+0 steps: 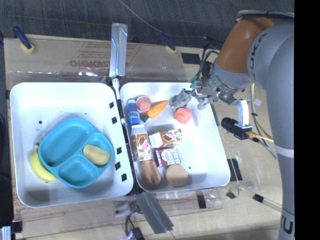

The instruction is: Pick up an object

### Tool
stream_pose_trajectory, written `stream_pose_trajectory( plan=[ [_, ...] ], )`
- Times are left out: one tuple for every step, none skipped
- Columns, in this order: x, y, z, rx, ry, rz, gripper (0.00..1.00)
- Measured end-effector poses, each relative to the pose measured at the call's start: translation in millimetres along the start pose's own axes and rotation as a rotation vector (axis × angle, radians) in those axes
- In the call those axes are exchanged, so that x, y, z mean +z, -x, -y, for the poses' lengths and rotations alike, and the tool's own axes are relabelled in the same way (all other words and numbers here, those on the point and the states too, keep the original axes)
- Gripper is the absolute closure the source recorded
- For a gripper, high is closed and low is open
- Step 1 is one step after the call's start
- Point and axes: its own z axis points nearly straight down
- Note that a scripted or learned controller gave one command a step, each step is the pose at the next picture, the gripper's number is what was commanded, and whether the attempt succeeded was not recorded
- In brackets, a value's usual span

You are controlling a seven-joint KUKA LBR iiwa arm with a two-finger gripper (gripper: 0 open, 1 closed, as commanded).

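The gripper (pixel 184 100) hovers over the right white plastic bin (pixel 216 149), just above the round pink-red toy fruit (pixel 183 115); whether its jaws are apart cannot be told. A clean grasp probably needs a straight descent centred on that fruit, clear of the orange plastic carrot (pixel 158 108) beside it.

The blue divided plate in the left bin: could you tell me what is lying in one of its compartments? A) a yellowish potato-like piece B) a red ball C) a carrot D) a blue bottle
A: a yellowish potato-like piece lies in the right-hand compartment of the blue divided plate, while the carrot, blue bottle and red ball are all in the right bin.
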Motion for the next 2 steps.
stream_pose_trajectory(
  plan=[
    [81, -59, 49, -0.035, 0.004, 0.001, 0.0],
    [83, -32, -30, 0.007, 0.003, 0.001, 0.0]
  ],
)
